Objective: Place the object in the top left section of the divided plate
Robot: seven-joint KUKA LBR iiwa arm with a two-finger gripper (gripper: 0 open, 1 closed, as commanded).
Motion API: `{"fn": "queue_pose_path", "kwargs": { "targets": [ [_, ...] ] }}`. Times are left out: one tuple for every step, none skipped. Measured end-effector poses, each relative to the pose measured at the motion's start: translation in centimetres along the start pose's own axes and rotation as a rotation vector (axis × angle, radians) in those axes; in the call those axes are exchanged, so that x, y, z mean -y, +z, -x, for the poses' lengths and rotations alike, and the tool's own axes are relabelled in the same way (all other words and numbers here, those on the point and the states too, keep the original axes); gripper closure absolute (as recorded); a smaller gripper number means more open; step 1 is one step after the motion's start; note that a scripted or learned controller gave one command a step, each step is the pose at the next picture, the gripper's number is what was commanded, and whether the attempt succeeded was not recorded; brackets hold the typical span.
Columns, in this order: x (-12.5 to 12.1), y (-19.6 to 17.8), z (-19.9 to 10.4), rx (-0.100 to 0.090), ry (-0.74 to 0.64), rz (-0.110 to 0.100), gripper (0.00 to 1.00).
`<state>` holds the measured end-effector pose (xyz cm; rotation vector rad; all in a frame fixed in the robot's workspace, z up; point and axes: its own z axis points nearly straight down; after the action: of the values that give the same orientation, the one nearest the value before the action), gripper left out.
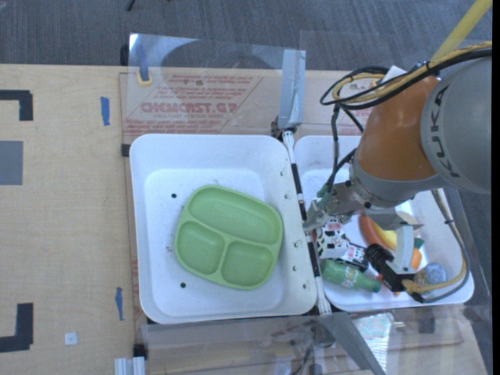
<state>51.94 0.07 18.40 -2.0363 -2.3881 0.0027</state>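
White bin (156, 209) — glossy green divided plate (228, 237)

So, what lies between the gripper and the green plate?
In the camera view, the gripper hangs over the right bin. The bins' adjoining walls, then bare left-bin floor, separate it from the plate.

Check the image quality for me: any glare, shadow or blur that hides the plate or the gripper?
Camera view: the green divided plate is evenly lit and sharp, with no glare; clear sheeting above the left bin reflects light; the gripper sits dim and cluttered under the arm, its outline hard to read.
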Motion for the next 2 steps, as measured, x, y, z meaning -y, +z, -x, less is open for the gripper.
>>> {"fn": "queue_pose_path", "kwargs": {
  "targets": [
    [1.7, 0.0, -5.5, 0.0, -0.327, 0.0, 1.0],
    [3.4, 0.1, -4.4, 0.0, 0.003, -0.002, 1.0]
  ]
}}
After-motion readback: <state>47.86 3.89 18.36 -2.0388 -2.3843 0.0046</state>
